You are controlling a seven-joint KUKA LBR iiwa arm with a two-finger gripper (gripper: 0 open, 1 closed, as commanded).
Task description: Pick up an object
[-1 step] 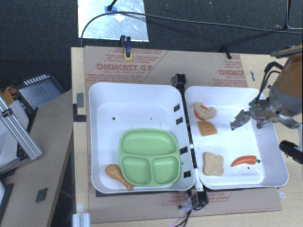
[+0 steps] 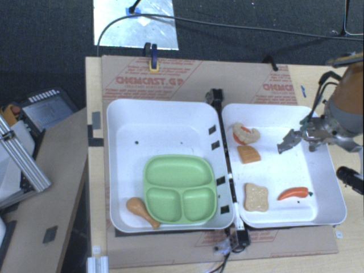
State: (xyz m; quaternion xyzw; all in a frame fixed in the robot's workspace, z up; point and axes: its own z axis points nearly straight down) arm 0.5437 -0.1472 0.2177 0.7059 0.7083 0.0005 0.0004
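Chili pepper [image 2: 294,193]: a red toy with a dark green stem, lying flat on the floor of the right bin [image 2: 324,212], near its front-right corner and clear of the wall.
Why this one: it is my pick as the likeliest target; it lies apart from everything else, with open floor on both long sides.
Handling: probably light, hollow plastic, stiff and rather slick; the tapered, rounded body could roll or squirt out of a pinch.
Where to grip: across the thick middle of the body, fingers on either long side, not at the thin tip or the stem.
Gripper [image 2: 286,143]: hangs above the right bin's middle, toward its back half, nothing between its fingers. Whether they are spread or closed cannot be told at this angle.
Arm [image 2: 347,104]: reaches in from the right, with the wrist over the bin's right wall.
Other choices: a slice of toast [image 2: 256,197] lies left of the pepper, flat and hard to get under; an orange wedge [image 2: 248,153] and a shrimp-like piece [image 2: 245,133] sit close together near the bin's left wall.
Left bin [image 2: 122,115]: holds a green divided plate [image 2: 180,187] with a drumstick [image 2: 143,211] just beside its front-left corner.
Risk: a pinch that lands off-centre would likely push the pepper aside.
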